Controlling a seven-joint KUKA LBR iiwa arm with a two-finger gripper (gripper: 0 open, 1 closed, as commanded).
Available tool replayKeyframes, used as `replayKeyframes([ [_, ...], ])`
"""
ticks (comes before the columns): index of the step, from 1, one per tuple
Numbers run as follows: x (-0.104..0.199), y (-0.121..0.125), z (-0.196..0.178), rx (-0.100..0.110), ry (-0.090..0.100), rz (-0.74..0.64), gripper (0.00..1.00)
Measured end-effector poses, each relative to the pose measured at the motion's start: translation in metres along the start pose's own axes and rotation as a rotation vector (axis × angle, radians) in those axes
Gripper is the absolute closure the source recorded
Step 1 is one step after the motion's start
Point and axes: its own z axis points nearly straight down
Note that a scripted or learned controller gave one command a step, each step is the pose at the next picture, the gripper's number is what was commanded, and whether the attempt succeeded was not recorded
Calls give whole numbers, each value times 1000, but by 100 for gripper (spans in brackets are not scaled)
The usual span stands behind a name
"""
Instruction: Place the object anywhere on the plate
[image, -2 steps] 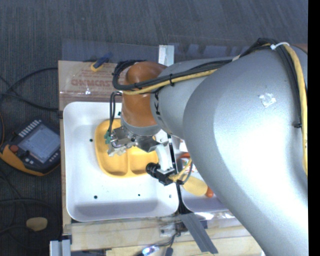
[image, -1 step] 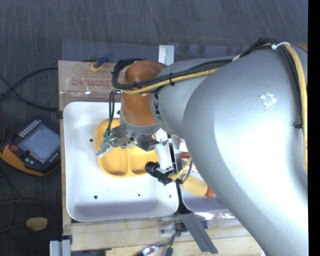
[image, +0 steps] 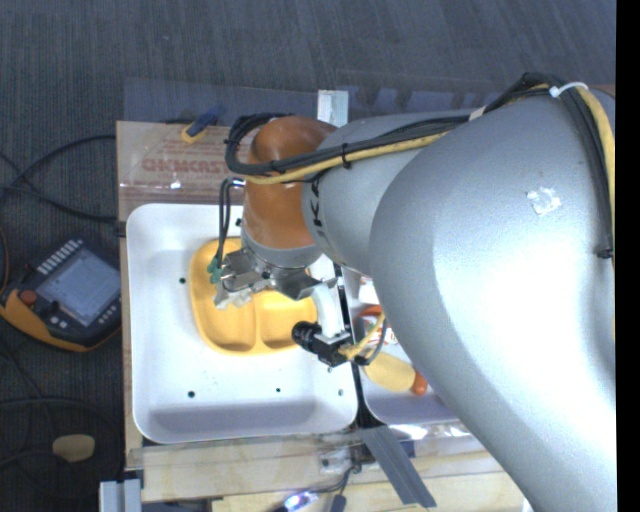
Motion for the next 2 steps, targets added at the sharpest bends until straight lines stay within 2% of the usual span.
replayKeyframes([
  [1,9,42,-9,1,-4,-125,100],
  [2,9,42,-9,1,-4,-124,0],
])
